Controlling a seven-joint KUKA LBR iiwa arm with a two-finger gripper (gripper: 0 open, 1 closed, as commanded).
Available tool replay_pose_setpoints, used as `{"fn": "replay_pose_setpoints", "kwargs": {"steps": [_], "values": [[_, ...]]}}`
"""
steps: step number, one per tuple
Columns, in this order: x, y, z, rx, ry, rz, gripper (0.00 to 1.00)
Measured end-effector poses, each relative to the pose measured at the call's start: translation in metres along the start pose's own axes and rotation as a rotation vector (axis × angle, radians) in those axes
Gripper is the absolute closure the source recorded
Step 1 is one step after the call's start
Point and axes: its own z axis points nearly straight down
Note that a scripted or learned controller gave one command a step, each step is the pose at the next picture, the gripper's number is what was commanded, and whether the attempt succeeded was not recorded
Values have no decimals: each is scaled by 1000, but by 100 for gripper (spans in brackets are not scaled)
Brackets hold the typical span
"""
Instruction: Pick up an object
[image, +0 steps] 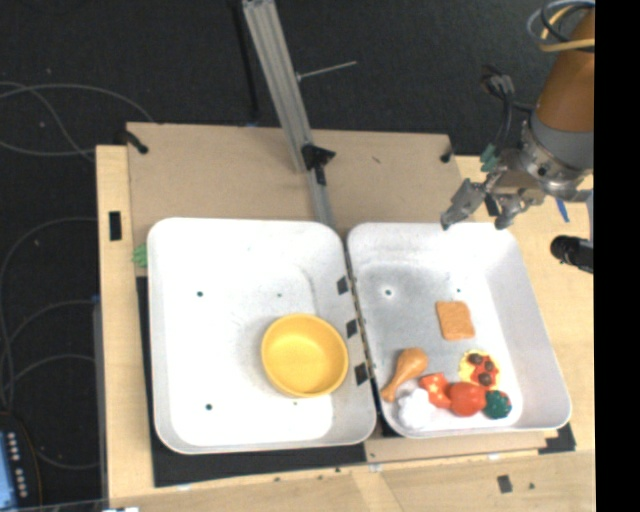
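Camera view: gripper (478, 212) hangs over the right bin's (520, 270) far rim, fingers spread, nothing between them. Arm cut off at the right edge. Two white bins, shallow, rounded corners. Right bin: one flat tan cracker (456, 320), one drumstick (402, 371), one red tomato (464, 398), plus small pieces clustered at the near corner, hard to separate. Left bin (200, 260): one yellow bowl (304, 355), round, smooth.

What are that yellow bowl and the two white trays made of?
The yellow bowl looks like plastic: one even colour, smooth, with a soft sheen inside. The white trays look like moulded plastic too, matte, with rounded corners and shallow curved walls. I can't be sure from a picture.
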Motion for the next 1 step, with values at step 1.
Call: {"fn": "replay_pose_setpoints", "kwargs": {"steps": [1], "values": [[0,0,0,0,-1,0,0]]}}
